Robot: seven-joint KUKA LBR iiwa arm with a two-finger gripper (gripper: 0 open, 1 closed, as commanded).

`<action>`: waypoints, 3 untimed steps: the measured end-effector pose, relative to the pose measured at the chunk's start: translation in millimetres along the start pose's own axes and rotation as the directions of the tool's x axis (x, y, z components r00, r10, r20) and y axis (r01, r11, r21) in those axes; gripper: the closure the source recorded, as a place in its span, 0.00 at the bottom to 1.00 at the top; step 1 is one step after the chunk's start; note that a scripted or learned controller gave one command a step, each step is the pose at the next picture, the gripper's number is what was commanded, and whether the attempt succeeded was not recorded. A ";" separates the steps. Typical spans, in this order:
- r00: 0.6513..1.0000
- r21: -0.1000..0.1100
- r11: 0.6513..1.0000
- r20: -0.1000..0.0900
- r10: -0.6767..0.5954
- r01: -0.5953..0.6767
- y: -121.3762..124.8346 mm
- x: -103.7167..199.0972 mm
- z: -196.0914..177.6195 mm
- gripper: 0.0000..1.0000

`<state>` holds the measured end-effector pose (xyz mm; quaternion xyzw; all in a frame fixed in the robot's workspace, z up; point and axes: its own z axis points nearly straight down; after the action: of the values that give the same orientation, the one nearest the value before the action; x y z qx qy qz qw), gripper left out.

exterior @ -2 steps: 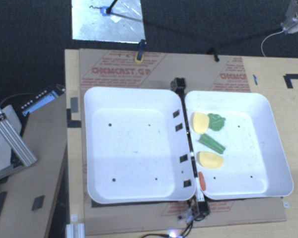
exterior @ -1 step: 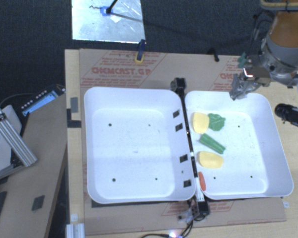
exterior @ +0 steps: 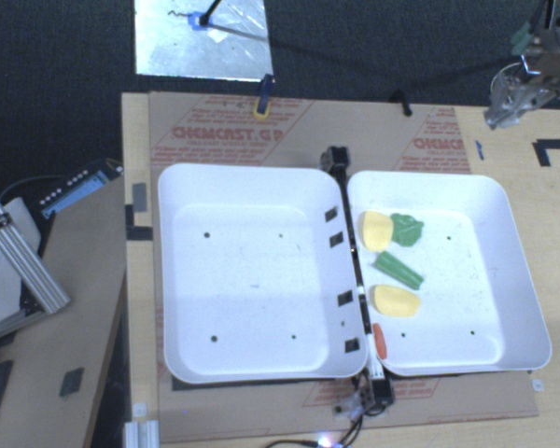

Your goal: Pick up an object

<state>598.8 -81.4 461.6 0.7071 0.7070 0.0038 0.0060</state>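
Closest to the lower edge of the frame we see a small orange-red piece, lying in the right bin at its lower left corner, just beside the divider where the two bins meet. Above it in the same bin we find a yellow piece, then a long green piece placed at a slant, very near the yellow one. Higher again there is a second yellow piece, and a darker green piece touches it on its right side. All five objects stay in the left part of the right bin, near the divider. The left bin occupies the middle of the frame, and both bins rest on the worktop, which is covered by a brown board with red printing. In the upper right corner of the frame we see the gripper, well apart from the objects and outside the bins, above the far right of the worktop. We cannot tell if it is released or clenched, and we see nothing held in it. A shiny sheet lies in the upper left of the frame.
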 end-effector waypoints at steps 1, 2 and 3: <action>1.000 0.004 1.000 0.000 0.000 0.000 23.7 -29.5 -46.1 1.00; 1.000 0.007 1.000 -0.002 -0.001 0.001 3.4 -38.1 -76.0 1.00; 1.000 0.030 1.000 -0.007 -0.006 0.007 -31.7 7.2 89.4 1.00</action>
<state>568.3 -74.4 371.7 0.7048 0.7094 -0.0044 -0.0068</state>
